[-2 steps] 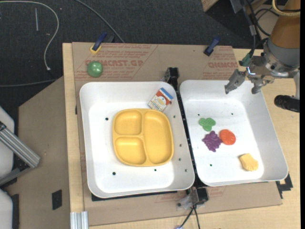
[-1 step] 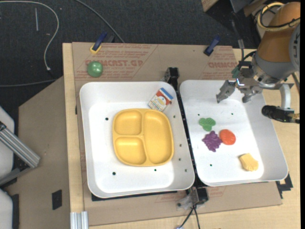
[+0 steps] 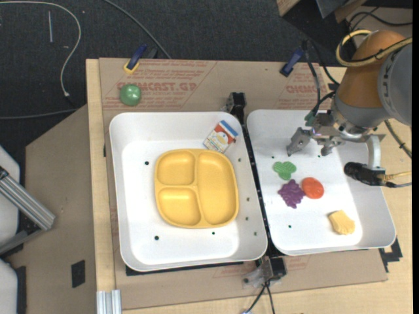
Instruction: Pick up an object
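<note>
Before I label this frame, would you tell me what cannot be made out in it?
- Gripper, camera view: seen from above at a slant, whether it is open or shut cannot be told.
- Small carton in the left bin: its print is too small to read.
- Arm: cut off by the right edge.

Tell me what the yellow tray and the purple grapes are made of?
The yellow tray looks like hard plastic: smooth, slightly shiny, with three moulded sections. The purple grapes look like toy food, probably plastic or rubber, because they are one solid bumpy lump in an even colour. From this far up, I can't tell if they are soft or hard.
</note>
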Tool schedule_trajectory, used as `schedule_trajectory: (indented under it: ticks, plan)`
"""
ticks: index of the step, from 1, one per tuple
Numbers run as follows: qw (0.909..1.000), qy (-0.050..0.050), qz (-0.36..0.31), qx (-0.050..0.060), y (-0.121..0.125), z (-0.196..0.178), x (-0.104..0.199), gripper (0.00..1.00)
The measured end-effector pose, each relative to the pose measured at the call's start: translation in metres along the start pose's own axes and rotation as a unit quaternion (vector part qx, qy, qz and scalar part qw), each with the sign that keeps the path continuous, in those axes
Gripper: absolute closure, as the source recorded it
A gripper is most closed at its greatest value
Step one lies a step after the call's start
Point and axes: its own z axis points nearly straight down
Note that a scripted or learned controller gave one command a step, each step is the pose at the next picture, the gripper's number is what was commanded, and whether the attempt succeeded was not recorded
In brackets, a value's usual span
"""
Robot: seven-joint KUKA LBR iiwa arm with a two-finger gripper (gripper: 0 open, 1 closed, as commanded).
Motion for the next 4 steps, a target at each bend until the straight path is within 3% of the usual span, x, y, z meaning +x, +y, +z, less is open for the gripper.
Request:
schedule_trajectory:
  ticks: [1,2,4]
  plan:
    - [1.0000,0.000,0.000,-0.001,0.000,0.047,0.001,0.00]
    - [1.0000,0.000,0.000,-0.004,0.001,0.032,0.001,1.00]
    - [1.0000,-0.002,-0.001,-0.008,0.016,-0.080,-0.011,1.00]
